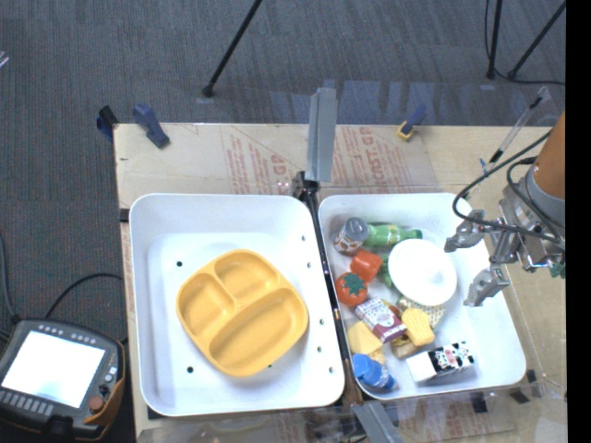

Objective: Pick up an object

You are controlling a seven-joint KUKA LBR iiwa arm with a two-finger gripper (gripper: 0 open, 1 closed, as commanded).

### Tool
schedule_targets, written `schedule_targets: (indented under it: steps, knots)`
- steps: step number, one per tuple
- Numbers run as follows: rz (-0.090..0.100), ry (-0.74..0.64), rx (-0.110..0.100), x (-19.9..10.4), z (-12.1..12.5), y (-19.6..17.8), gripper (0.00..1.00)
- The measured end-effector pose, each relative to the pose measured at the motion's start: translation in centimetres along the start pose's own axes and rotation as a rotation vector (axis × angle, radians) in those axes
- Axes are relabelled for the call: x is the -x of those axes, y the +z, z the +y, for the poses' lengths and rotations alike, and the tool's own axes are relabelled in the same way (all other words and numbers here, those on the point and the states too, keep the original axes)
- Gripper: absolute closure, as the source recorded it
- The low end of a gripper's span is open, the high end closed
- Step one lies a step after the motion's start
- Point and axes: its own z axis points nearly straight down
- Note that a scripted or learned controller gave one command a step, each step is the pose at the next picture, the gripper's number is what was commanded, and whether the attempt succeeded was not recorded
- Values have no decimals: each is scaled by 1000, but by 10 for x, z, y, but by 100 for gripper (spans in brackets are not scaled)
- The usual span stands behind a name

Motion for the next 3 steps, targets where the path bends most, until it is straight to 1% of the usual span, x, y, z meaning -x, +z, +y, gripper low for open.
schedule_targets:
  steps: [1, 2, 3]
  knots:
    - [-7, 161, -1, 49, 38, 147, 0]
    - [0, 115, 0, 11, 87, 163, 0]
    - [-1, 419, 0, 55, 83, 163, 0]
